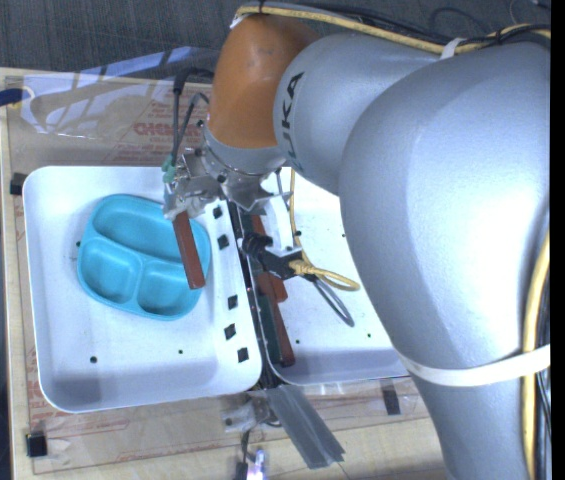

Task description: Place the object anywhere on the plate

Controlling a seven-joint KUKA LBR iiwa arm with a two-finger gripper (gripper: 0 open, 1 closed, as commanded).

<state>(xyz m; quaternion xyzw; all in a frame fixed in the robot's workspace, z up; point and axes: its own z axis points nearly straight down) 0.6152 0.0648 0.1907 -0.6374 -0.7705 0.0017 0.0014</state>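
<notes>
hanging over the right edge of the light blue, three-compartment plastic plate [140,258], a long reddish-brown bar-shaped object [190,251] juts down from the grey two-finger gripper [184,206], which appears closed on the bar's upper end. the bar slants across the plate's right rim, seemingly poised for release there; whether it touches the plate cannot be told. the plate lies in the left shallow white plastic bin [122,378], likely set there as the drop target. right of the plate, in the second white bin [362,363], lie what look like a yellow-handled pair of scissors [324,280] and another reddish-brown piece [272,288] against the dividing wall. counted: one plate, two bins, one held bar.
</notes>
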